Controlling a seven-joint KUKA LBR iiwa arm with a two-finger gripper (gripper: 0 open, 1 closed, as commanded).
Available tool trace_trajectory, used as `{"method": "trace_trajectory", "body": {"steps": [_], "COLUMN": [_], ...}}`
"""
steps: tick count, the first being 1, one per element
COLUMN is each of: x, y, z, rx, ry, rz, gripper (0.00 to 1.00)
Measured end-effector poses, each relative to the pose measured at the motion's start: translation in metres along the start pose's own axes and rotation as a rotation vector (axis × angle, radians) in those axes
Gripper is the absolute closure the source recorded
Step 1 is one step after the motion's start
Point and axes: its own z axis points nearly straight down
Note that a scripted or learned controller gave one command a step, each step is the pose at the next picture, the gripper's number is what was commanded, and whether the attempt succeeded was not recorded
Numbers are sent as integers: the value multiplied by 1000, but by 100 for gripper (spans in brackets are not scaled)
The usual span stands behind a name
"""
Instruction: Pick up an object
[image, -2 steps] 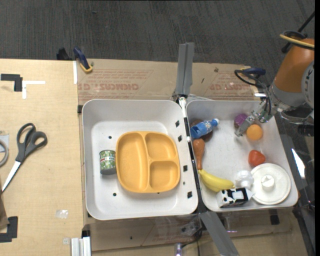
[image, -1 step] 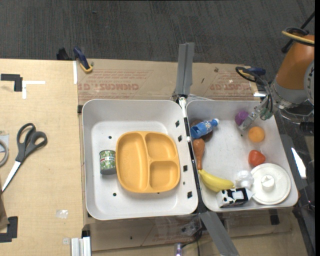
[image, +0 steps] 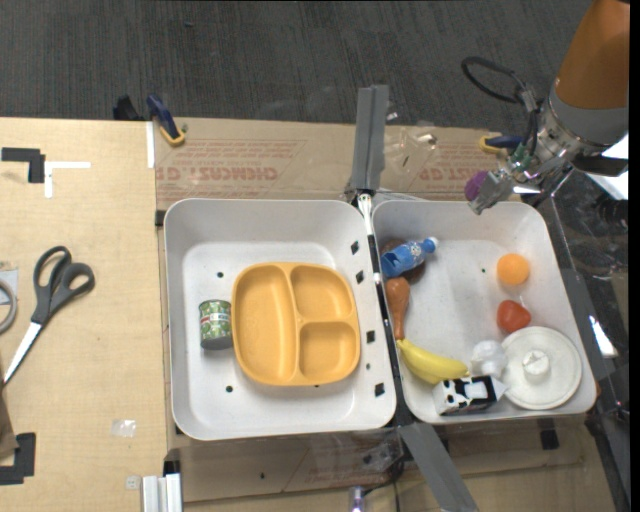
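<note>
The left white bin holds a yellow plastic plate with three sections and a small green can just beside it. The right white bin holds a blue bottle, a yellow banana, an orange ball, a red fruit and a round white lid. The gripper hangs over the right bin's far rim; I cannot tell if it is open.
</note>
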Motion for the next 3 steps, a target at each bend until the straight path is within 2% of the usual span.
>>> {"method": "trace_trajectory", "body": {"steps": [1,2,3], "x": [1,30,100], "y": [-83,-65,4], "z": [132,49,8], "rx": [2,0,1], "ry": [3,1,2], "rz": [-257,-135,-124], "gripper": [100,100,100]}}
